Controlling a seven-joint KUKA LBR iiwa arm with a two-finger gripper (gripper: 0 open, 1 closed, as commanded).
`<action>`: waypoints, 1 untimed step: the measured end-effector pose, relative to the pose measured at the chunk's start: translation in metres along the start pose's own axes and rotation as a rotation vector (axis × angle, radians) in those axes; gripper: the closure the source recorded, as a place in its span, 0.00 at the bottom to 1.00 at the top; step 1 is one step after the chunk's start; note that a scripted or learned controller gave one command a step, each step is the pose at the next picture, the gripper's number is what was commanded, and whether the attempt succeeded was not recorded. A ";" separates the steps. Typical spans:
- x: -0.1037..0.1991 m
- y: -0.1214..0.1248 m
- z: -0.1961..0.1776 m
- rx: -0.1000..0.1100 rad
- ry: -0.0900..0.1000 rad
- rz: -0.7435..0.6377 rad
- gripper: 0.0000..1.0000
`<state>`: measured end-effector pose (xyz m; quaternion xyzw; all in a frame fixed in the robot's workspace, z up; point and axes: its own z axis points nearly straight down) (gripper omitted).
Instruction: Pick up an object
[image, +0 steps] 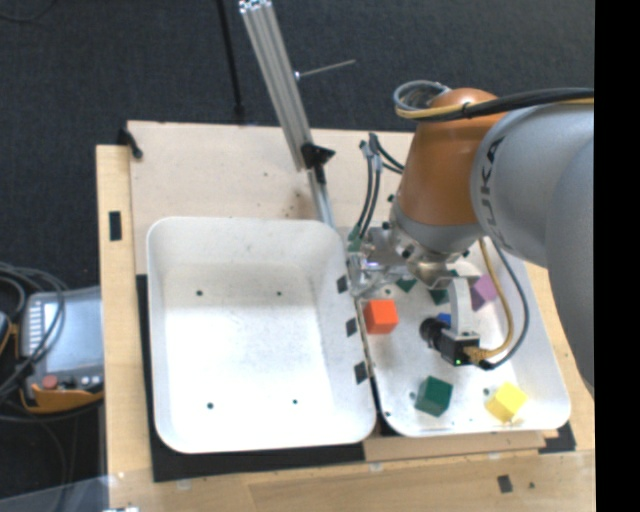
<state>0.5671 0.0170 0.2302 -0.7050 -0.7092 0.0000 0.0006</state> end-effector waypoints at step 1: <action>0.054 -0.017 -0.009 -0.001 0.002 -0.003 1.00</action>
